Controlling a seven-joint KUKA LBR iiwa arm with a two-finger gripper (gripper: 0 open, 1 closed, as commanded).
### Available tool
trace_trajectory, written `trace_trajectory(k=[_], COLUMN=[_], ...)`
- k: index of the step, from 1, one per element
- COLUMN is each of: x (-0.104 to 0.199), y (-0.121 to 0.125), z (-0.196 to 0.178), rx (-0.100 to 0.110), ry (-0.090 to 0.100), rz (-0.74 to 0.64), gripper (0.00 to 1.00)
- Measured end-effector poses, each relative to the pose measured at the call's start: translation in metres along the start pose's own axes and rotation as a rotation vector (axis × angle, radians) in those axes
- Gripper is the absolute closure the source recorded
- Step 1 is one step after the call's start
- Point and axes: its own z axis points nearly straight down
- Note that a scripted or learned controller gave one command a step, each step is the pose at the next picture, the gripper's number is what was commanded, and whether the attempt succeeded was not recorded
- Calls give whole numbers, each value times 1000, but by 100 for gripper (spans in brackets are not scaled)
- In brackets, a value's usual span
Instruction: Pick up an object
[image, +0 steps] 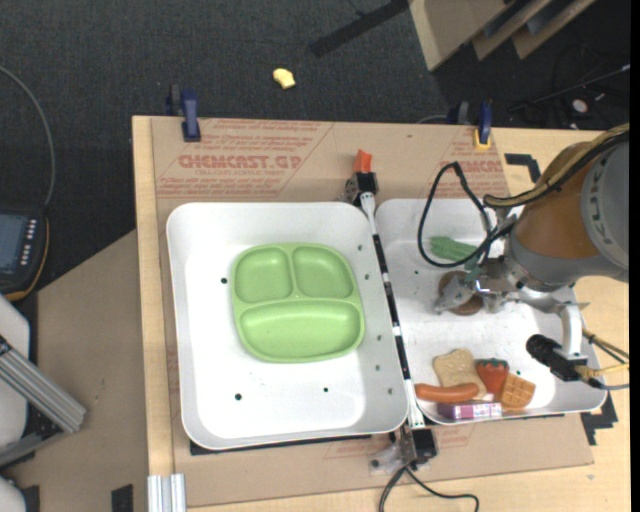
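Grey arm is down in the right bin (420, 225), gripper (462, 290) low over a brown object (466, 305) near the bin's middle. Can't tell how the jaws stand or whether they have anything. Green piece (450, 247) lies just behind. Toast (456, 368), sausage (446, 392), red piece (493, 378) and waffle (517, 390) cluster at the front edge. Green divided plate (297, 302) sits in the left bin (200, 330). My read: pick not done, lift still to come.
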Motion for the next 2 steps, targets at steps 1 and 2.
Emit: trace_trajectory(k=[1,2], x=[10,10], y=[40,39], z=[-1,-12], rx=[-11,-13], ry=[-3,-4], rz=[-6,-4], gripper=[0,100])
